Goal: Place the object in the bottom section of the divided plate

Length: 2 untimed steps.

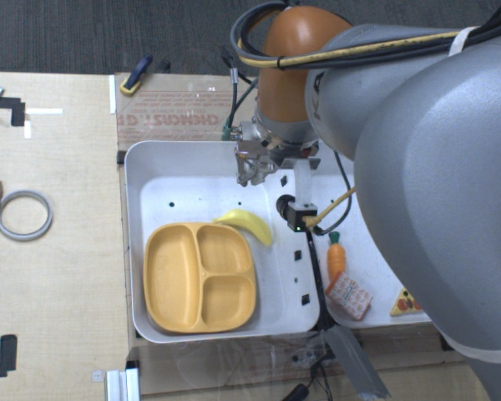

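You are at the approach step. The gripper (252, 176) hovers above the banana (249, 225), grasping nothing you can see. The banana lies just beside the divided plate (157, 282), touching its upper rim. Next: descend, grasp, transfer to the bottom section.

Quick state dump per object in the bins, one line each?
divided plate: upright, all sections bare
banana: lying beside the plate's top right rim, not gripped
gripper: above the banana, holding nothing visible
carrot: lying in right bin
snack packet: lying below the carrot
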Tool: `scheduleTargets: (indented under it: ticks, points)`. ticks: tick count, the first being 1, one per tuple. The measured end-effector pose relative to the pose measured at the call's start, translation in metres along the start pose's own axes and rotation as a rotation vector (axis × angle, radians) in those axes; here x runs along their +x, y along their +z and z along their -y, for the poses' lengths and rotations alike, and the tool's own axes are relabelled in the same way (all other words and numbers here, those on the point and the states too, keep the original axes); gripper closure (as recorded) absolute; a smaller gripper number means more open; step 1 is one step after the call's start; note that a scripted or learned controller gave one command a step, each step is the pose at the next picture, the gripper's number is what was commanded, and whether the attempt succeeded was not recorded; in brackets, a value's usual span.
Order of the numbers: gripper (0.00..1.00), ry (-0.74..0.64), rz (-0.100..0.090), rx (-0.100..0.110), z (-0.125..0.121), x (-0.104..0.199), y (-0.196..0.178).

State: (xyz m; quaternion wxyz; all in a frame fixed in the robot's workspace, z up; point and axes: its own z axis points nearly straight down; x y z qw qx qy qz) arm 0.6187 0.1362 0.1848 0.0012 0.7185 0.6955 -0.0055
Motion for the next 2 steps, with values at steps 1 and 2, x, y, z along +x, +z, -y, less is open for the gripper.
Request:
scheduleTargets:
  ticks: [1, 2]
  points:
    - [1.00, 0.047, -0.007, -0.005, -0.0170, 0.0885, -0.0228]
    - [0.00, 0.048, -0.006, -0.004, -0.0170, 0.0882, -0.0225]
